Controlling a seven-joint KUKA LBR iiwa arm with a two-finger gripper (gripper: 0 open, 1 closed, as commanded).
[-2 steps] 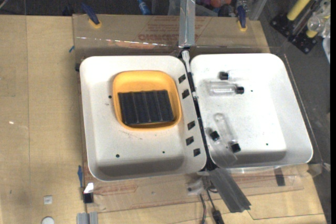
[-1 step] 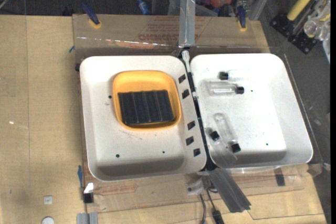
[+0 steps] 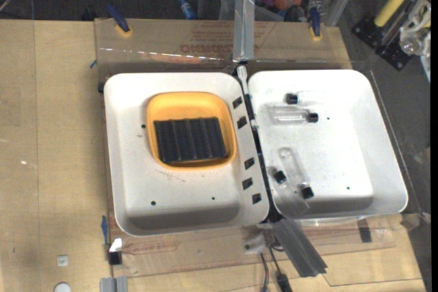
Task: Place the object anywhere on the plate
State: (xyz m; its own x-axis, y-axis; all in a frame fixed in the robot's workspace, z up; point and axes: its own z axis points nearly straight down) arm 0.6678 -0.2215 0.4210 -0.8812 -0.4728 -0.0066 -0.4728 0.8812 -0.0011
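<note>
plate: orange-yellow plate (image 3: 190, 104) sits in the left bin (image 3: 130, 147), with a dark ribbed block (image 3: 189, 139) lying flat in the middle of it. Looks like that block is already where it should be, if it's the thing meant.

right bin: the right bin (image 3: 356, 147) has a few small clear tube-like things with black caps. One upper tube (image 3: 293, 116) lies roughly sideways, one lower tube (image 3: 293, 174) runs at a slant near the divider, plus a little black cap (image 3: 292, 98) up top. Honestly too small to say what they are.

divider: the two bins touch along the middle, with a row of black tabs (image 3: 246, 147) running down the seam.

tool: can't tell if it's apart or together, nothing in this shot lets me judge that, so I'm not guessing.

step: my read is we're either at the very start (something from the right bin has to go over) or at the end with the dark block already placed. Could be either.

next move: if it's the start, the arm would need to come in from the right, drop over one of the tubes, grab across its narrow side, lift clear of the seam, and set it on bare plate rim next to the block.

table: tan table (image 3: 48, 147), bins roughly centred on it.
</note>
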